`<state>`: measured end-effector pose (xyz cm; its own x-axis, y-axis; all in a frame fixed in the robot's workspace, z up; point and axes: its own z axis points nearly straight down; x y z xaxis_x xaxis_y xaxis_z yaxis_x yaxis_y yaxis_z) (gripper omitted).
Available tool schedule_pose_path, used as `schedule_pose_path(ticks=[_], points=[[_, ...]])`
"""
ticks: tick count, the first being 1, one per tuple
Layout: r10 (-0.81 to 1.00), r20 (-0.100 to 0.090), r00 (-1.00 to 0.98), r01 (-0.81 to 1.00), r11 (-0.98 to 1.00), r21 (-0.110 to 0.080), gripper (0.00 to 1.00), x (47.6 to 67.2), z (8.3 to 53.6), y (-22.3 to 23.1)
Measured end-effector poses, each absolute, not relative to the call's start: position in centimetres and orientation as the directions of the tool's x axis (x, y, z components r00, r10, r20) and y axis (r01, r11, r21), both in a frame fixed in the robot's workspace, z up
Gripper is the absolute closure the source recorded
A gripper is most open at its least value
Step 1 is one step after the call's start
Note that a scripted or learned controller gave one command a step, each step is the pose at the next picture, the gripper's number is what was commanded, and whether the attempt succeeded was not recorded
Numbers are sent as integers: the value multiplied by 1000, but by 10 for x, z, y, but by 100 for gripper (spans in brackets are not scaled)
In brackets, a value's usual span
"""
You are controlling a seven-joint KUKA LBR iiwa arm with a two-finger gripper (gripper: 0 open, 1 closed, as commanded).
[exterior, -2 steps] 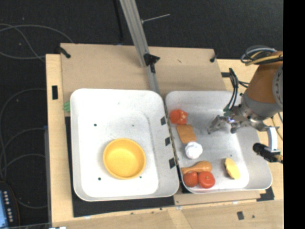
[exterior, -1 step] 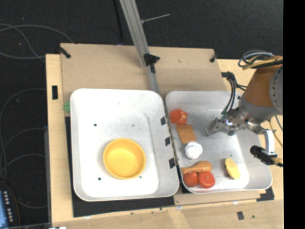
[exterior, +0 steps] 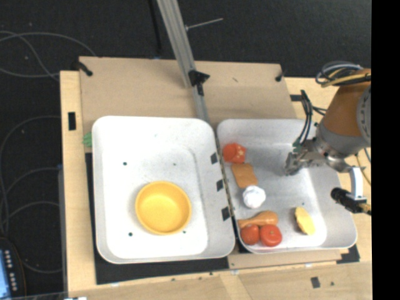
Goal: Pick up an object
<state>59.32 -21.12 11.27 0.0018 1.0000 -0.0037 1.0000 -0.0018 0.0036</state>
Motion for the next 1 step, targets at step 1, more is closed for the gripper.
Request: schedule_pose_path(ticks=[1], points=[[1000, -1, -3, 1000, 3, 2, 100, 593, 166, -202]])
